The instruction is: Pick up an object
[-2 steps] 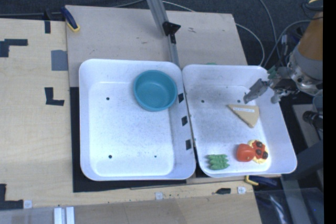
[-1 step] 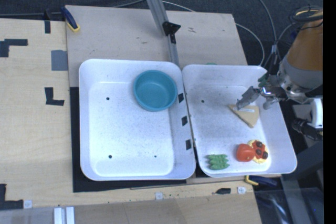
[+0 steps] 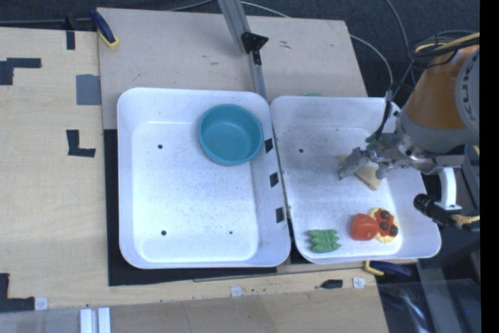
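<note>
Tool (image 3: 357, 164) | grip state unclear | tan object (image 3: 369, 178) just beside it, right bin (image 3: 312, 168)

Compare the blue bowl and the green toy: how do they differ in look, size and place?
The blue bowl is round and hollow; the green toy is lumpy with a ragged outline. The bowl is clearly larger than the toy. The bowl sits in the left bin near its far edge; the toy lies in the right bin near its front edge. Neither touches another object.
</note>
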Robot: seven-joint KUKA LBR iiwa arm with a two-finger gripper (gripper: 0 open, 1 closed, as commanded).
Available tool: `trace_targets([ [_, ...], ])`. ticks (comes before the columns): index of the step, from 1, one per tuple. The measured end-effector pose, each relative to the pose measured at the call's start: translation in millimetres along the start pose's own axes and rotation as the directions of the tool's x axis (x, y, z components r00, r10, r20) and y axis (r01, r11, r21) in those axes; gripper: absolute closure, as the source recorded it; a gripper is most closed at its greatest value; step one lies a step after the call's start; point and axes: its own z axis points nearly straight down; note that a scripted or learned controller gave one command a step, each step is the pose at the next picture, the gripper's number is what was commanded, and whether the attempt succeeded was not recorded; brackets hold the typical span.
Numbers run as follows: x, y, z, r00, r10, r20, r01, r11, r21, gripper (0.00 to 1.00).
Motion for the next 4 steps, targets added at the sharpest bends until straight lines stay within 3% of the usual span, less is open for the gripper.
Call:
trace_targets([
  [1, -0.1, 1.3, -13.0, 1.0, -0.001, 0.001, 0.001, 1.0, -0.005, 1.0],
  [3, 8.5, -3.4, -115.8, 1.0, 0.0, 0.002, 0.0, 1.0, -0.01, 1.0],
  [4, 56.7, 6.3, -120.5, 1.0, -0.004, 0.0, 0.004, 1.0, -0.006, 1.0],
])
